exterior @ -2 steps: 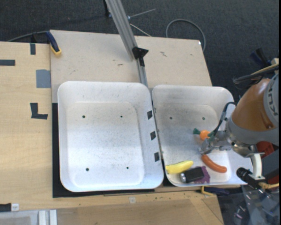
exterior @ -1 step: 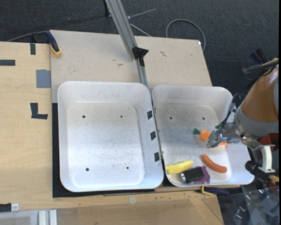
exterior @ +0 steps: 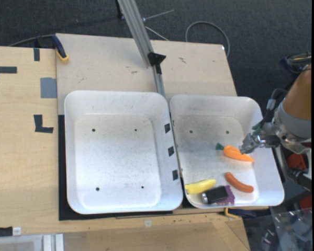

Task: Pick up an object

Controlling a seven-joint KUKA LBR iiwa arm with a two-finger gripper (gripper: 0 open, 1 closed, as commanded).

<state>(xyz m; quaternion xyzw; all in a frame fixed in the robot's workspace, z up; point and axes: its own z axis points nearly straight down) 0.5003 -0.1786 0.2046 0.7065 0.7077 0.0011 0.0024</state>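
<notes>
Camera view looked down at a slant on two white bins side by side on the bench. Left bin (exterior: pixel 115 156) had its whole floor bare, with free room from wall to wall. Right bin (exterior: pixel 209 114) held every loose thing, all crowded into its near right part; its far half and left side lay free for moving.

Counted there: one carrot (exterior: pixel 237 153), orange with a green top, lying across the floor close to the right wall; one sausage (exterior: pixel 239 182), reddish, nearer the front and apart from the carrot; one banana (exterior: pixel 200 186), yellow, at the front wall near the left corner; one black block (exterior: pixel 215 194) just beside the banana, touching a purple piece (exterior: pixel 229 195) under its right end. That made five things, one of each.

Arm (exterior: pixel 298 106) came in over the right rim of the right bin, its orange band showing above the grey wrist. Gripper (exterior: pixel 248 145) sat low at the carrot's right end, touching or just above it. Whether the claw was released or clenched could not be told; the tips were too small and blurred against the carrot. Little room lay between the carrot and the right wall, where the gripper stood.

A metal pole (exterior: pixel 138 27) slanted over the bench behind the bins.
</notes>
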